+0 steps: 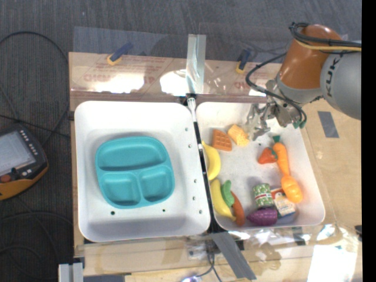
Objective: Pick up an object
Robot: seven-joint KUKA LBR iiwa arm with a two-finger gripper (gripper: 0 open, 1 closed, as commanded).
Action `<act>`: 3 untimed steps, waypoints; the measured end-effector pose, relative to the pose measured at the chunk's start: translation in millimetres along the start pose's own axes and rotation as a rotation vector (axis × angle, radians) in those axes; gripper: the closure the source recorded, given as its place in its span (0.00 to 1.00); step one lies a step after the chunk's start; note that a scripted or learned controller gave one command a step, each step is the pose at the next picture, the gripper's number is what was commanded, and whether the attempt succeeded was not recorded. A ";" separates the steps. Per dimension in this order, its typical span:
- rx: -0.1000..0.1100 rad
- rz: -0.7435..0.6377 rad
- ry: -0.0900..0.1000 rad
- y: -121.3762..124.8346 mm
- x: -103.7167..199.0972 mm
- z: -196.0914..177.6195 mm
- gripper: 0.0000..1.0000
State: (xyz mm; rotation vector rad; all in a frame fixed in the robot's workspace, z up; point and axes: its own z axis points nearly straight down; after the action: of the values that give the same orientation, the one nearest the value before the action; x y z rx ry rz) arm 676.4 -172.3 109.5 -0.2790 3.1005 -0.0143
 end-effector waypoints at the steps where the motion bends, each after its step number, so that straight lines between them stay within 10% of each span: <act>1: -0.007 0.001 0.021 0.3 5.4 5.2 0.00; 2: 0.000 -0.055 -0.003 56.6 87.5 7.9 0.00; 3: 0.000 0.106 -0.009 61.5 145.0 6.8 0.00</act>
State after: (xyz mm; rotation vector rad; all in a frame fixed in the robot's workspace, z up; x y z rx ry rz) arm 522.9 -137.7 98.0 -0.1137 3.1017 -0.0104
